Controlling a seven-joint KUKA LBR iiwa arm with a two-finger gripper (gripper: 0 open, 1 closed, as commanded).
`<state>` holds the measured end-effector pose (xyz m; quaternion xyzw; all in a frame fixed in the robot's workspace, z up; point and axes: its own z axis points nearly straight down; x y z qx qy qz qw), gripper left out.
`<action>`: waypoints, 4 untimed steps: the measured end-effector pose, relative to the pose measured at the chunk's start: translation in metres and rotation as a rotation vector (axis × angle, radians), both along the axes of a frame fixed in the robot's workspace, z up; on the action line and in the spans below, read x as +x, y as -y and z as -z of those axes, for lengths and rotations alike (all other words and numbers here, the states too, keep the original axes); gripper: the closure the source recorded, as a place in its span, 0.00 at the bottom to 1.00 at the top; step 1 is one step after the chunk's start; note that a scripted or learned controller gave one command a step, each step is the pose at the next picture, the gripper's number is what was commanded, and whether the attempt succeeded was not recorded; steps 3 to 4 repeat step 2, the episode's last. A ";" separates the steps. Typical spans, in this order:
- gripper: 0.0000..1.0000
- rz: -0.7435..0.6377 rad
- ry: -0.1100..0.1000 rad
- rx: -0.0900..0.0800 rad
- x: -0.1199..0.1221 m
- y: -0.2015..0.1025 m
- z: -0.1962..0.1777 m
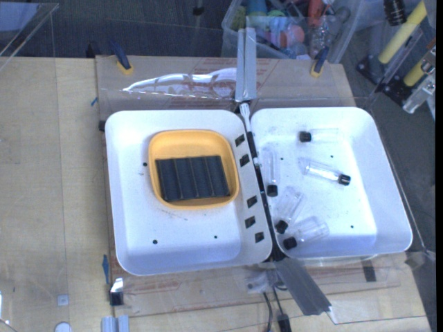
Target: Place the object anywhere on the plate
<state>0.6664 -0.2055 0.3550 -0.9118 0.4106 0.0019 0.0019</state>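
Observation:
A yellow plate point(190, 139) with rounded corners rests in the left white bin point(131, 206), toward its back. A dark grey ribbed rectangular block point(192, 178) lies flat on the plate and covers most of its floor. In the right white bin point(367, 185) lie several clear vials with black caps. One is near the middle point(324, 171), one is by the divider point(268, 168), and two are at the front left point(287, 206) point(304, 230). A small black cap point(304, 137) sits alone farther back.
A black strip with white marks point(249, 185) runs between the two bins. An upright metal bar point(246, 64) stands behind it. A clear box of colourful items point(291, 12) sits at the back, and yellow and black equipment point(408, 26) stands at the top right.

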 end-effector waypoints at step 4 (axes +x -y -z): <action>1.00 -0.404 0.007 -0.001 0.002 0.013 -0.080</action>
